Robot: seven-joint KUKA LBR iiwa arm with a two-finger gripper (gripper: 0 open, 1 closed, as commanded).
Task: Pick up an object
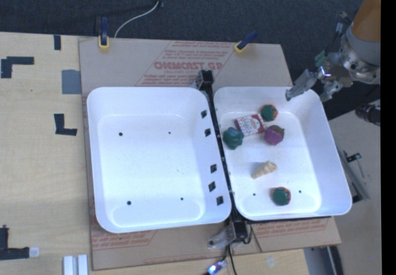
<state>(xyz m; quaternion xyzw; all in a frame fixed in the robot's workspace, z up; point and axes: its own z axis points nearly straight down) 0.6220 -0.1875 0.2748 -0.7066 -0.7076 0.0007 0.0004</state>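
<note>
Camera view shows your pincer (301, 87) over the right bin's (328, 144) far corner, grip unreadable; nothing lifted yet.

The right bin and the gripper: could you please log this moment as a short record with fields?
right bin: six small things
near divider: teal ball, red-and-white packet
far side: green-and-red ball
middle: purple ball, beige piece
near side: green-and-red ball
gripper: over the bin's far right corner, holding nothing
</note>
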